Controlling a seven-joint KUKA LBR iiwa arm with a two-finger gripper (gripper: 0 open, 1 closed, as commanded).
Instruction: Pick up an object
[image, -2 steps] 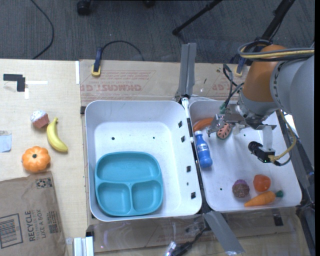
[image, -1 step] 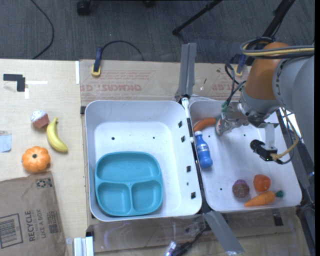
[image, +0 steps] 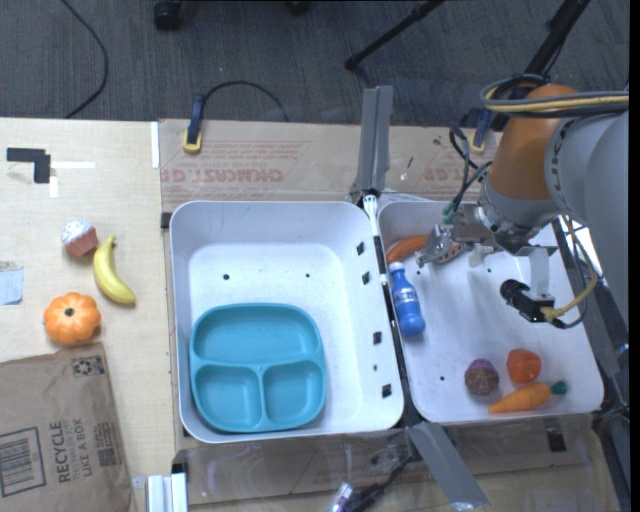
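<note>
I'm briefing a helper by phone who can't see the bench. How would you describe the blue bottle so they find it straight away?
Start at the right-hand white bin, the one the arm reaches into. Along its left wall, beside the divider between the bins, the blue bottle lies on its side. It is the only blue thing in that bin; its neighbours are orange or dark purple, and the teal tray sits in the other bin.

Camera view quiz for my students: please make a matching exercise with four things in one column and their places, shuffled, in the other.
Things:
1. blue bottle
2. teal divided tray
3. banana
4. carrot

Places:
A. on the bench, left of both bins
B. right bin, near corner, beside the tomato
C. left bin
D. right bin, along its left wall

Pairs: 1-D, 2-C, 3-A, 4-B
</note>
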